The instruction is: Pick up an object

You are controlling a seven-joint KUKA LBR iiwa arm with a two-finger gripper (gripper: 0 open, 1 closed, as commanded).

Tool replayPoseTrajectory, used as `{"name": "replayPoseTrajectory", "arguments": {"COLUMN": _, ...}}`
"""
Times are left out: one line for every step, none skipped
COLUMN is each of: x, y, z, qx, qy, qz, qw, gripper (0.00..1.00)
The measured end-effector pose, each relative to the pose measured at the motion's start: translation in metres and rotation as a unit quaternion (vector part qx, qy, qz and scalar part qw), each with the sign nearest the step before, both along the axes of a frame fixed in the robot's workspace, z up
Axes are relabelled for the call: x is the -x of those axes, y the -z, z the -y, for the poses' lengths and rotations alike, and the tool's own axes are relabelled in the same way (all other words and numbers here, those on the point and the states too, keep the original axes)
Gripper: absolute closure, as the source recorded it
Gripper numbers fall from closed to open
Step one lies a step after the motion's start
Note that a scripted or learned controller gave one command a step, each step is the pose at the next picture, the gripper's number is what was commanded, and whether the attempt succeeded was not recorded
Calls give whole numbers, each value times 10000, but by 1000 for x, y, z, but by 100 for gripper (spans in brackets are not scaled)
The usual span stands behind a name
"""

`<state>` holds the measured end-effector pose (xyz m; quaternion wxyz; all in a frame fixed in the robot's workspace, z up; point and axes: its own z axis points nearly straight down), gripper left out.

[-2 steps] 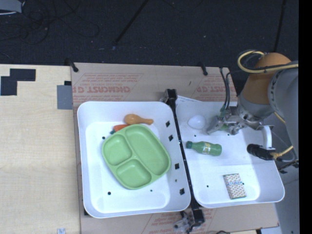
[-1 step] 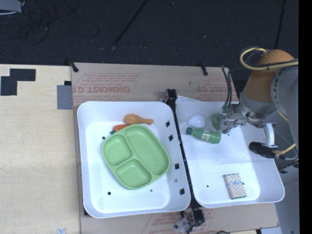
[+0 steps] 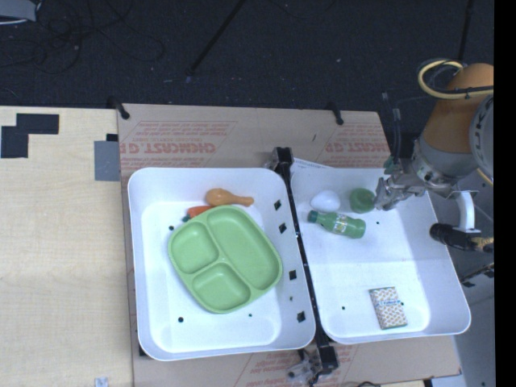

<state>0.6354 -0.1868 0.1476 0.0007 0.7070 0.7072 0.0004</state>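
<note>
The arm [image 3: 458, 127] enters from 3 o'clock and bends down toward the right bin [image 3: 435, 297]. Its gripper [image 3: 387, 193] hangs at the bin's upper right part, just beside a round green object [image 3: 362, 199], on that object's 3 o'clock side. Whether they touch I cannot tell, and whether the gripper is apart or together is also not possible to see.

At 9 o'clock from the green object lies a white egg-like thing [image 3: 326, 201]. Below them a green bottle [image 3: 339, 224] lies on its side. A small patterned box [image 3: 388, 307] rests near the bin's 5 o'clock corner.

In the left bin [image 3: 153, 297] a green divided plate [image 3: 225, 257] partly hides an orange thing [image 3: 228, 197] and a red thing [image 3: 197, 211] at its 12 o'clock edge.
</note>
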Motion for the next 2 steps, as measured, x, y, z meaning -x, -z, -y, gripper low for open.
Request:
{"name": "replayPoseTrajectory", "arguments": {"x": -1, "y": -61, "z": 7, "qx": 6, "qy": 5, "qz": 13, "qw": 10000, "gripper": 100}}
{"name": "replayPoseTrajectory", "arguments": {"x": -2, "y": -106, "z": 8, "qx": 2, "qy": -4, "qz": 8, "qw": 10000, "gripper": 100}}
